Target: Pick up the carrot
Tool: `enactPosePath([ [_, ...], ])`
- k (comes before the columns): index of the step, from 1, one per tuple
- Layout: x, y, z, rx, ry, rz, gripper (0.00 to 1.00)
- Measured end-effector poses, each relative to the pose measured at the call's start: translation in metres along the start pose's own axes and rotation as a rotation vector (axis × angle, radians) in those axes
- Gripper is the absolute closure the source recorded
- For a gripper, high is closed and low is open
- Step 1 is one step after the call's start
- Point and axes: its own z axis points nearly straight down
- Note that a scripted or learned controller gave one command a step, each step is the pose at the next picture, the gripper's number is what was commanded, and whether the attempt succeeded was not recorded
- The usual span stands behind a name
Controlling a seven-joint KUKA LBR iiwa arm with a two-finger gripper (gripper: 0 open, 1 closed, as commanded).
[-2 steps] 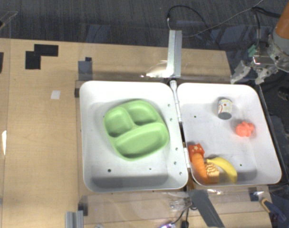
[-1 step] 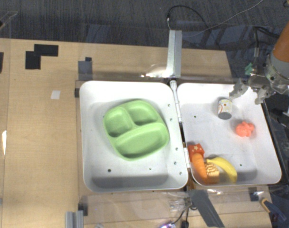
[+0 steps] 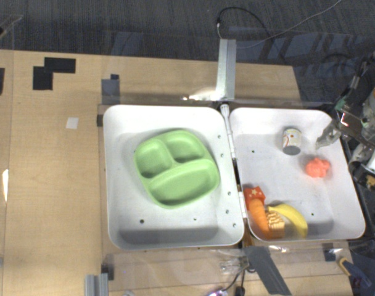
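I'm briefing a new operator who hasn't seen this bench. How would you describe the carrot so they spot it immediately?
Start at the right bin, not the one with the green plate. In its near left corner lies a food cluster; the carrot is the plain orange tapered piece, between the red item and the yellow banana.

A robotics lab test station, not a home.

Two shallow white plastic bins (image 3: 175, 239) sat side by side on a pale wooden counter (image 3: 45, 184), fixed with metal brackets (image 3: 227, 66); black cables (image 3: 286, 26) trailed over dark grey carpet (image 3: 113, 11), and black square markers (image 3: 53, 71) marked the counter.
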Motion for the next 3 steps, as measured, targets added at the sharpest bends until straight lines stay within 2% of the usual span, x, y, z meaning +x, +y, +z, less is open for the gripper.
enactPosePath([
  [1, -0.037, -0.055, -0.075, -0.003, 0.001, 0.1, 0.0],
  [2, -0.039, -0.053, -0.203, -0.004, 0.001, 0.405, 0.0],
  [3, -0.038, -0.052, -0.213, -0.005, 0.0, 0.392, 1.0],
])
